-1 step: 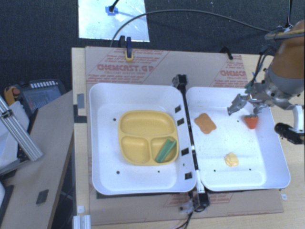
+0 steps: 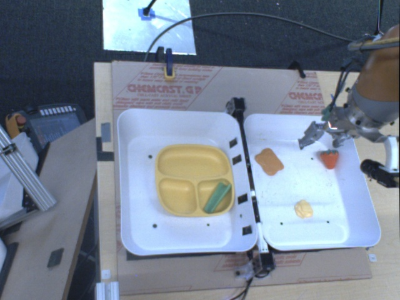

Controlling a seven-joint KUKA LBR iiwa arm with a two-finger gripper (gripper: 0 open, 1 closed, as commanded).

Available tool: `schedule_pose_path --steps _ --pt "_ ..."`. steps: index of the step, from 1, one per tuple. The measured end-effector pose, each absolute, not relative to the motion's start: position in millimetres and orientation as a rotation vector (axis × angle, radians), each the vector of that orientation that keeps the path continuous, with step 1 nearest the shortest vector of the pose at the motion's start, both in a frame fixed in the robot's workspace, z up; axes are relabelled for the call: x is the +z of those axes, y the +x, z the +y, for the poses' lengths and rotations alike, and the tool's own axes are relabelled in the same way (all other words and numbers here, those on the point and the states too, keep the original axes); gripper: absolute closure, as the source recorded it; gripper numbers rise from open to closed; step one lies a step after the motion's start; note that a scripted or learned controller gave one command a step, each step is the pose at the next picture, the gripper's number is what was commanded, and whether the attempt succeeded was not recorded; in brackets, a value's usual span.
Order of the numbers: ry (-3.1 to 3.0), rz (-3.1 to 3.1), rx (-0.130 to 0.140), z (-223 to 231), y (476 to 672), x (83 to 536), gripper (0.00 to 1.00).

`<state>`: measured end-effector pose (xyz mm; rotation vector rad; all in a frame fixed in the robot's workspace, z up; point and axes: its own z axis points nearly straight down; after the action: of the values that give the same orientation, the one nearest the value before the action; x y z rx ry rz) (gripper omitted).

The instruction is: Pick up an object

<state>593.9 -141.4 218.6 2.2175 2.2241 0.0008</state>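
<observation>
Three small objects lie in the right bin: a flat tan piece near its left side, a red-orange piece with a green top toward the right, and a pale yellow lump near the front. My gripper hangs over the bin's back right part, just above and behind the red-orange piece. It is open, its grey fingers spread apart with nothing between them.
The left bin holds a yellow divided tray with a green piece in its front right compartment. A black hinge strip runs between the bins. A black fitting sticks out by the right bin's right rim.
</observation>
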Motion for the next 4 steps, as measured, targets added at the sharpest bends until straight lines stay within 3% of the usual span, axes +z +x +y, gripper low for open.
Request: schedule_pose_path --steps 3,4 --pt "2.22 2.22 0.003 -133 589.4 84 0.0" --pt "2.217 2.219 0.005 -133 590.7 97 1.0"
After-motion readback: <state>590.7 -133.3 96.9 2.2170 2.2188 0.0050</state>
